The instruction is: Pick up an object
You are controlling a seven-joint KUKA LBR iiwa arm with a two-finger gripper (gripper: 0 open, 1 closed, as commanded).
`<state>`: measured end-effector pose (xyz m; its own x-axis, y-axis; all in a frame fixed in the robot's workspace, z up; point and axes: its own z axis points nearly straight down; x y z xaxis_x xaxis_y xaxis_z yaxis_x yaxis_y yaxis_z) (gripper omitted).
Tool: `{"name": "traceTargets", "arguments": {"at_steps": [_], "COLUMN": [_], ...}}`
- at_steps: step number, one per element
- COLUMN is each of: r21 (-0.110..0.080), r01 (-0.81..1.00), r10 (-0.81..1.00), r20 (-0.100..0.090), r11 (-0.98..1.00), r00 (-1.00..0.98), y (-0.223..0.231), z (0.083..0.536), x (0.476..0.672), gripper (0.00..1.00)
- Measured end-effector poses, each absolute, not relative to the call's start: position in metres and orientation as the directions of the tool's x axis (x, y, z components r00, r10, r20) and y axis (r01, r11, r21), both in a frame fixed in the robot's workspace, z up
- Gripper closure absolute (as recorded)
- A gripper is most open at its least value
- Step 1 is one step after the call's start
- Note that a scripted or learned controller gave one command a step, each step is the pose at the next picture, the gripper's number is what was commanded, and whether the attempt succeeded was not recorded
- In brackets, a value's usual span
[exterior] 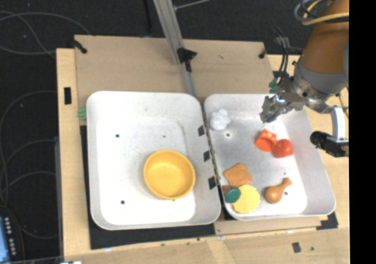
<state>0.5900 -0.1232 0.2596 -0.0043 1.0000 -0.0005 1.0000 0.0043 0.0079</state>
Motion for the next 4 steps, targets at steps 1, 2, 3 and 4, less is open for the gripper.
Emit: {"name": "traceTargets", "arguments": {"at_steps": [1,2,3,4], "r21": [0.001,0.001,0.000,-0.001], "r01": [1.000,1.000,1.000,1.000], "r10": [1.000,1.000,1.000,1.000], "r20": [0.003,0.000,0.000,-0.001], "r11": [0.009,0.002,0.006,0.005], "r00": [-0.009,-0.002,-0.006,-0.005], "y": [-0.075,-0.023,0.017,0.060], "z": [0.266,0.254,0.249,0.238], "x": [0.582,0.574,0.561,0.544], "gripper": [1.00,1.00,1.00,1.00]}}
